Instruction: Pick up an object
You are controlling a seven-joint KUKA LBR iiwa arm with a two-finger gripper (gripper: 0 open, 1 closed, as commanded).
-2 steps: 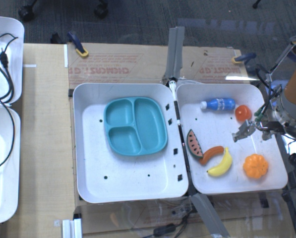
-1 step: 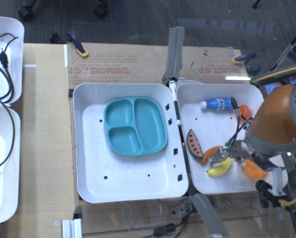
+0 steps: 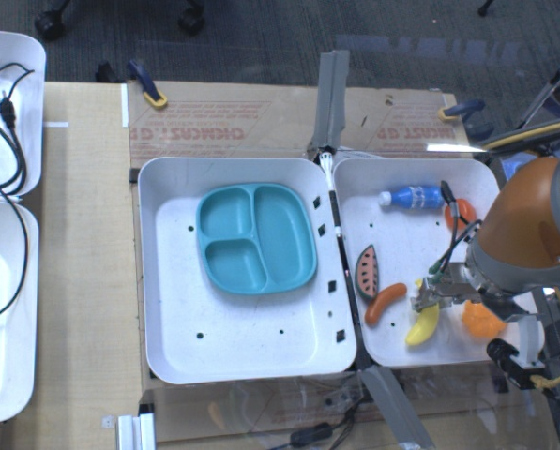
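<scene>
The right bin [image 3: 401, 242] holds several toy foods. A yellow banana [image 3: 422, 327] lies near its front edge, with a red-orange sausage [image 3: 385, 303] just to its left and a watermelon slice [image 3: 367, 270] further left. A blue bottle [image 3: 413, 197] lies at the back, an orange carrot [image 3: 458, 215] beside it, and an orange fruit [image 3: 482, 320] sits at the front right. My gripper [image 3: 431, 295] hangs low over the banana's upper end, between the sausage and the orange fruit. The arm's body hides the bin's right side.
The left bin [image 3: 167, 326] bears a teal divided plate [image 3: 257, 237]. A grey divider post [image 3: 331, 101] stands behind where the bins meet. Cardboard covers the bench at the back, and white trays with black cables lie at far left.
</scene>
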